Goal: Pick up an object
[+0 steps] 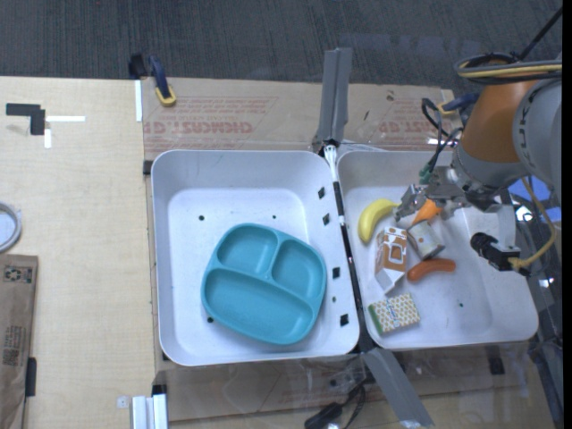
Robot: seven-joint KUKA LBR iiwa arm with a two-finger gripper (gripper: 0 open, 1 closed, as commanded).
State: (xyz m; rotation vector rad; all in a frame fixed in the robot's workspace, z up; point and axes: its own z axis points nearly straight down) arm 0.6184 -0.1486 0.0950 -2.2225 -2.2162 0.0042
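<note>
While the arm reaches in from the right, these hold:
Gripper [422, 206]: low in the right bin [483, 315]; its opening can't be told.
Nearest objects: banana [374, 218], orange carrot-like piece [431, 269], just beside it.
Left bin [179, 239]: blue divided plate [264, 281].

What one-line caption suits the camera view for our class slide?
Arm's tool low over the right bin among a banana, carrot and packets; blue tray in the left bin.
</note>
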